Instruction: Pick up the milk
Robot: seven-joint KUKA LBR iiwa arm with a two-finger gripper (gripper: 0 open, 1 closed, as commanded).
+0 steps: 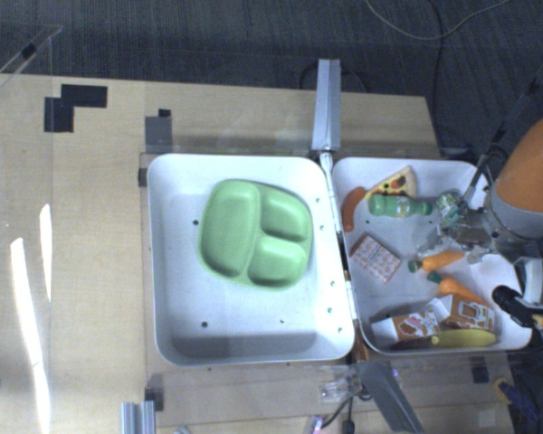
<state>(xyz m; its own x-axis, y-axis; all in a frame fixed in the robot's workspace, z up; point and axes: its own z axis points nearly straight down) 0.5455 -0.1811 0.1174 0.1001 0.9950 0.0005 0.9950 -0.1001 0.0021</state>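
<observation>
The milk (471,313) looks like a small white carton with orange-brown print. It lies on its side in the near right corner of the right bin (371,328), just above a yellow banana (466,337). My gripper (454,231) hangs over the middle right of that bin, under the grey arm with the orange band (532,165). It is beside an orange carrot (439,261) and well behind the milk, apart from it.
The right bin also holds a green bottle (398,206), a pizza slice (394,184), a patterned flat packet (375,258), a second carrot (460,288) and a brown bottle (414,326). A green divided plate (255,233) rests in the left bin (176,324).
</observation>
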